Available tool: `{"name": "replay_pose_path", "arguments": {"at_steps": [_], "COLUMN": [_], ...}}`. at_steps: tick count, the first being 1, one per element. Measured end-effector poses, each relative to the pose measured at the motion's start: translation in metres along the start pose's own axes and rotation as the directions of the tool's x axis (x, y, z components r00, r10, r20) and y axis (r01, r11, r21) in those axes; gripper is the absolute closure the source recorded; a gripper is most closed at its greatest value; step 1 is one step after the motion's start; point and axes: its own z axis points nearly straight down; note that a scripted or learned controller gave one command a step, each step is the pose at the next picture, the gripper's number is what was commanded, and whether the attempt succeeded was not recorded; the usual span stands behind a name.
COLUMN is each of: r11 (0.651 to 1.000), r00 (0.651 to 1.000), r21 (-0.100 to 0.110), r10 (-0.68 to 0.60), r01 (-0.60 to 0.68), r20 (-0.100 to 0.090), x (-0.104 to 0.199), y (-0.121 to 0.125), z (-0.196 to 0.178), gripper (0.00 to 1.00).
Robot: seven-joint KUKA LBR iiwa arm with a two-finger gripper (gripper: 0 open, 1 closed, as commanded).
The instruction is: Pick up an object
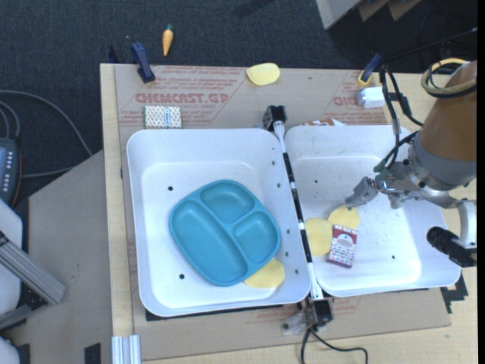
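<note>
Red carton (342, 246) sits in right bin (394, 275), gripper (362, 194) hovering just above-right, looks spread, hard to say. Approach step; next needs drop onto carton, then pinch.

Arm (447, 139) from the right, wrist bent low, end effector (362, 193) angled leftward and down.

A small red-and-white box (342, 246) lies flat in the right bin (379, 279) at six o'clock of its floor — just below a yellow piece (345, 218), another yellow piece (318, 236) at its nine o'clock.
</note>
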Motion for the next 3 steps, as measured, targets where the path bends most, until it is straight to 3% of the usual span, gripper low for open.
{"name": "replay_pose_path", "arguments": {"at_steps": [1, 2, 3], "r11": [1.000, 1.000, 1.000], "r00": [1.000, 1.000, 1.000], "r21": [-0.003, 0.000, -0.009], "r10": [0.001, 0.002, 0.001], "r01": [-0.001, -0.002, -0.001], "r20": [0.002, 0.001, 0.001], "x": [0.022, 0.024, 0.025], "y": [0.034, 0.012, 0.015], "z": [0.110, 0.110, 0.097], "gripper": [0.00, 0.00, 1.00]}}
